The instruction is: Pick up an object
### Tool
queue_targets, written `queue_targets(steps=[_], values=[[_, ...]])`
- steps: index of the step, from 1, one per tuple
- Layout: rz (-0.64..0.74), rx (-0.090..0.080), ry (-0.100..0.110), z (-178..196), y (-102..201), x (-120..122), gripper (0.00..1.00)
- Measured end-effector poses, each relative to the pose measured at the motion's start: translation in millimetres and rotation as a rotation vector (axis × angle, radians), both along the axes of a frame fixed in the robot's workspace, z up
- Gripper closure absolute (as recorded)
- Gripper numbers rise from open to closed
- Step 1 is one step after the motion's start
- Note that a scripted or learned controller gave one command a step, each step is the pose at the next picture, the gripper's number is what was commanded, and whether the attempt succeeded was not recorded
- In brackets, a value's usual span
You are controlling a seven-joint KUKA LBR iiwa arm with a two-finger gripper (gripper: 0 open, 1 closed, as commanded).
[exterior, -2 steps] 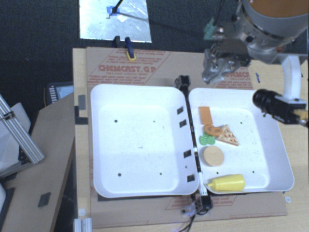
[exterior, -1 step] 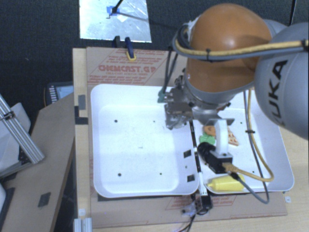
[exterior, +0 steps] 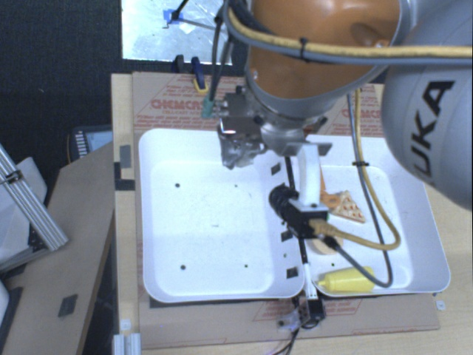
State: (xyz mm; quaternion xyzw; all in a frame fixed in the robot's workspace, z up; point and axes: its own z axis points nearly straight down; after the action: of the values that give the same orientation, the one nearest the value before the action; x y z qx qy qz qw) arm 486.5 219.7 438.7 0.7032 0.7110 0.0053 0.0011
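Well, the big grey arm (exterior: 421,87) comes in from the right, and its shiny orange band (exterior: 318,21) sits high in the view. The jaws hang low over the far side of the left bin (exterior: 159,220), close to the wall where the two bins meet. From up here they look like a small lump of silver metal, and I cannot tell if they are apart or together.

The left bin has a white floor with a few small dark dots on it.

The things to pick up are all in the right bin (exterior: 423,235). An orange wedge (exterior: 347,207), shaped like a slice, lies flat not far from the middle wall. Just in front of it is a pale round thing (exterior: 322,245), partly hidden, so I cannot say what it is. A yellow thing (exterior: 346,280) lies on its side at the near edge of that bin, close to the corner by the middle wall. All three lie apart from the jaws, and the yellow thing is the farthest from them.

Both bins rest side by side on a brown cardboard sheet (exterior: 166,102) with red letters, and the sheet lies on the table (exterior: 452,217). A small blue clip (exterior: 195,68) sits at the far edge of the cardboard. A silver metal bar (exterior: 29,205) leans at the left, away from the bins.
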Motion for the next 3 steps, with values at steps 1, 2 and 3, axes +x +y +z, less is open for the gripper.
queue_targets(steps=[1, 2, 3], values=[[-0.012, -0.012, 0.022, -155, -14, -2, 1.00], [-0.012, -0.004, 0.002, -107, -10, 46, 1.00], [-0.017, -0.007, 0.008, -94, -89, -1, 1.00]])
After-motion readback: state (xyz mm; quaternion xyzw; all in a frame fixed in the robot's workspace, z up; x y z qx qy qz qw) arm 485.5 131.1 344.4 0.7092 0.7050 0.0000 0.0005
